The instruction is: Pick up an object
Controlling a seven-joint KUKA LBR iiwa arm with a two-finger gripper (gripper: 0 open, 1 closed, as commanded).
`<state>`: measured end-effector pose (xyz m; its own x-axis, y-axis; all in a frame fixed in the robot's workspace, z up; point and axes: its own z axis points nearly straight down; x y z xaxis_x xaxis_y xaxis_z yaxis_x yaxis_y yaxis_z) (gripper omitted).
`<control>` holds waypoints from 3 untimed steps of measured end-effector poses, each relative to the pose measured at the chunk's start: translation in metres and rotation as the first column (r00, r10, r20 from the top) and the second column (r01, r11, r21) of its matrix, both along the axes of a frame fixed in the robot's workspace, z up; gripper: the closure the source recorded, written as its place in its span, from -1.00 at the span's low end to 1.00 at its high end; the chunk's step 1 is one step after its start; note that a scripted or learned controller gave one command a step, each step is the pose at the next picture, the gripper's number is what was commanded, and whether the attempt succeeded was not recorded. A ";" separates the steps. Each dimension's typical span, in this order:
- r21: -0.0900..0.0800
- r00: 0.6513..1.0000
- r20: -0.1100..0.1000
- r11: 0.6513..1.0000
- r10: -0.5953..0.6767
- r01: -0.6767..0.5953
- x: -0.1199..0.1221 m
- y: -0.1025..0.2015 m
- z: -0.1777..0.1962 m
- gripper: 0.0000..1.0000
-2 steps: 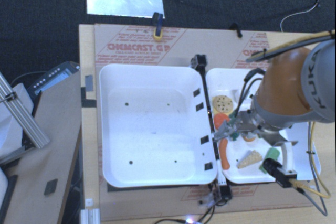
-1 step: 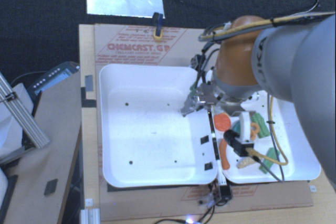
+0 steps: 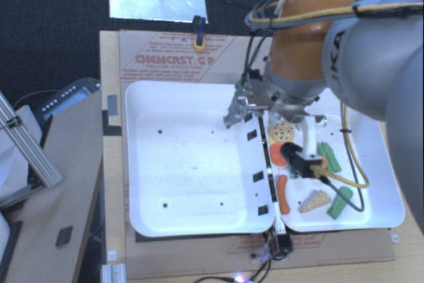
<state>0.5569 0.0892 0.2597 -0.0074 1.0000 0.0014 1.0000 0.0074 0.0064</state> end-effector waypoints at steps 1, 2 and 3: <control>0.000 1.000 -0.002 1.000 0.002 -0.002 0.000 -0.001 0.008 1.00; 0.004 1.000 0.009 1.000 0.002 -0.002 -0.005 0.039 0.141 1.00; 0.002 1.000 -0.002 1.000 0.005 -0.005 0.010 0.125 0.144 1.00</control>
